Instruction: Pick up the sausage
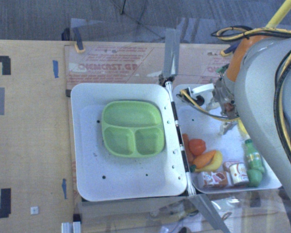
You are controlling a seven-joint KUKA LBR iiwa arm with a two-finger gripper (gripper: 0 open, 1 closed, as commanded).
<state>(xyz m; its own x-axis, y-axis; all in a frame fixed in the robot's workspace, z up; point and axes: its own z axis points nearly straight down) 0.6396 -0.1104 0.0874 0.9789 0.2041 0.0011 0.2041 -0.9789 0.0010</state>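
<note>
So, the big grey arm [266,96] with its orange band comes in from the right and hangs over the far part of the right shallow white bin [203,130]. The metal two-finger gripper [225,121] sits low over the bare white floor of that bin, with yellow and white cables looped just beside it. Honestly can't tell how open it is from this angle, and nothing is visibly in its grasp.

The sausage [185,148], as best I can make out, is the slim reddish-orange piece lying along the left wall of the right bin, next to the divider between the bins. It's well apart from the gripper. Just beside it is a round red tomato-looking toy [197,145], and below that a curved yellow-orange piece [208,160]. Along the near edge there are two small red-and-white packets [226,175] and a green plastic bottle [253,161].

The left shallow white bin [87,178] holds a light green three-compartment plastic plate [133,128], lying flat.
</note>
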